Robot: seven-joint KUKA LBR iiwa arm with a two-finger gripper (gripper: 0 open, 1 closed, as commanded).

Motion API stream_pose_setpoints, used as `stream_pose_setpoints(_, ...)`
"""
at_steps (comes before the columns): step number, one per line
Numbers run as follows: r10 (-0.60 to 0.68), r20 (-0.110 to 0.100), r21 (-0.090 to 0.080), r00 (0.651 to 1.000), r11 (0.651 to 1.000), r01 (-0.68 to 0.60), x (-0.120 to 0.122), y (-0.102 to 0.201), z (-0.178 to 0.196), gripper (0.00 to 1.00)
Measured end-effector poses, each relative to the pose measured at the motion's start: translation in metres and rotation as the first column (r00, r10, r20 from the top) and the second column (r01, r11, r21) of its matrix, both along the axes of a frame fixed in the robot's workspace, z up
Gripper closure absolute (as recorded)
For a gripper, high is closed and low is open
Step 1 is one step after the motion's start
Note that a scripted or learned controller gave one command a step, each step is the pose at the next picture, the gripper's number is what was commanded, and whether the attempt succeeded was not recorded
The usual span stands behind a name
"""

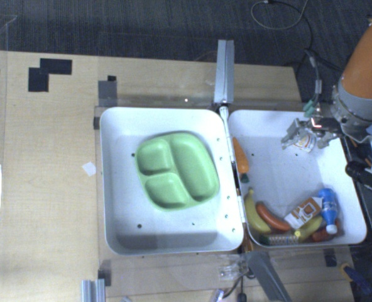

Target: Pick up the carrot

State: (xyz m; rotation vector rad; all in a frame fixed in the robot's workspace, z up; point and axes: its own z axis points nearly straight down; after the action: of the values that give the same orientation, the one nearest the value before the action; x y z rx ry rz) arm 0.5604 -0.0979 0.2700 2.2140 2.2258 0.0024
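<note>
Wooden table (pixel 48 168), pale, carrying two white bins side by side. Left bin (pixel 120 225) holding a green divided plate (pixel 176 170). Right bin (pixel 352 222) under the grey and orange arm (pixel 365 74), reaching in from the right. Tool (pixel 299 137) hovering over the far part of the right bin, nothing visibly between the fingers; spread or pressed together, cannot tell. Banana (pixel 254 211), sausage (pixel 273 218), small carton (pixel 304 211) and blue bottle (pixel 328 206) clustered at the near wall. Carrot (pixel 240 156) lying along the right bin's left wall, well apart from the tool.

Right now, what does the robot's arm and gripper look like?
The arm shows a rounded orange band above a grey wrist ring. The gripper is small, silvery metal, with a green spot and a red-lit spot near its base. Black cables run beside the wrist.
</note>
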Motion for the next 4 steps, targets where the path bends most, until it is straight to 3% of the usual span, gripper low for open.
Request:
stream_pose_setpoints(1,-0.273,-0.002,0.002,0.962,0.962,0.273,-0.073,0.114,-0.085,0.00)
stream_pose_setpoints(2,-0.231,-0.001,0.001,0.973,0.973,0.231,0.024,0.090,-0.086,0.00)
stream_pose_setpoints(3,-0.269,0.001,0.003,0.963,0.963,0.269,0.032,0.108,-0.084,0.00)
stream_pose_setpoints(4,-0.500,0.002,0.002,0.866,0.866,0.500,0.024,0.020,-0.084,0.00)
